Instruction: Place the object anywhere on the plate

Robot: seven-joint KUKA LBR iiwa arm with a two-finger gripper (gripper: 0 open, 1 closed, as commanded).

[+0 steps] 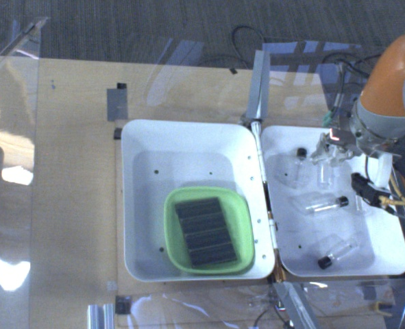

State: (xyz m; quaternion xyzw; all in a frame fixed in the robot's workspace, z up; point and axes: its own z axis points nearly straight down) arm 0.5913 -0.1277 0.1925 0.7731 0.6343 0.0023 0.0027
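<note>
Dark grey carpet lies behind a wide, pale wooden desk (65, 204) seen from above. On the desk sit two shallow white plastic bins side by side.

A big grey robot arm with an orange band (394, 81) comes in from the right, over the top of the right bin (387, 252). Its gripper (331, 148) hangs low in the upper part of that bin, and a small red light glows on it. I cannot tell if the fingers are apart or together.

In the left bin (140, 184) rests a rounded, light green plastic plate (175, 214), near the front. A dark grey ridged block (205, 232) lies flat on the plate.

Several small clear glass vials with black caps lie in the right bin. One vial (299, 155) sits just left of the gripper. Another vial (325, 204) lies on its side in the middle of the bin. A third vial (336, 254) lies near the front, well apart from the gripper. None of them touches the plate.
</note>
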